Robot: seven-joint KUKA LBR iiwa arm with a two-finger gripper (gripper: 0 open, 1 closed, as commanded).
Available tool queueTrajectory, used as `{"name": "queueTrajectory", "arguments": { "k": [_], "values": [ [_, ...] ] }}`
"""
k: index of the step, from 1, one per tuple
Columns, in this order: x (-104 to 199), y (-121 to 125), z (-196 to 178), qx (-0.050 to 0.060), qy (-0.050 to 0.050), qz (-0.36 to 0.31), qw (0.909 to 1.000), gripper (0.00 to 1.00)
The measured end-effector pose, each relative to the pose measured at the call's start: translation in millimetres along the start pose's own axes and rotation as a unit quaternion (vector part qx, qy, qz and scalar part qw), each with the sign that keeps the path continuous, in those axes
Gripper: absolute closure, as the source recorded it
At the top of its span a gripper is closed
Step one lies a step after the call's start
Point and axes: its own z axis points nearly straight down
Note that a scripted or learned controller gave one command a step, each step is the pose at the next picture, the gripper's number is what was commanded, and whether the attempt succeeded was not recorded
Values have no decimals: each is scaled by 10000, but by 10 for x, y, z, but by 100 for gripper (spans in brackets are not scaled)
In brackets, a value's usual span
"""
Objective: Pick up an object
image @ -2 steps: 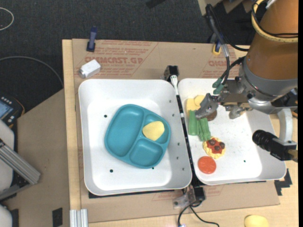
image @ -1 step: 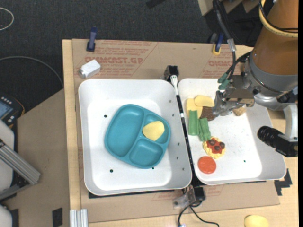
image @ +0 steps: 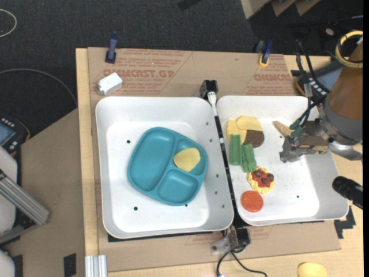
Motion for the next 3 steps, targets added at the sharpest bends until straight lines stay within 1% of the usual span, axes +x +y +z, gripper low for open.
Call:
{"name": "queueTrajectory", "arguments": {
  "k": [1,2,3],
  "values": [
    [-210,745,1300,2,11,-48,10000,100],
    [-1024,1414,1838,-74,-20,-31,10000,100],
    [-1478,1584,-583,-161,-43,-47,9998,100]
  ]
}}
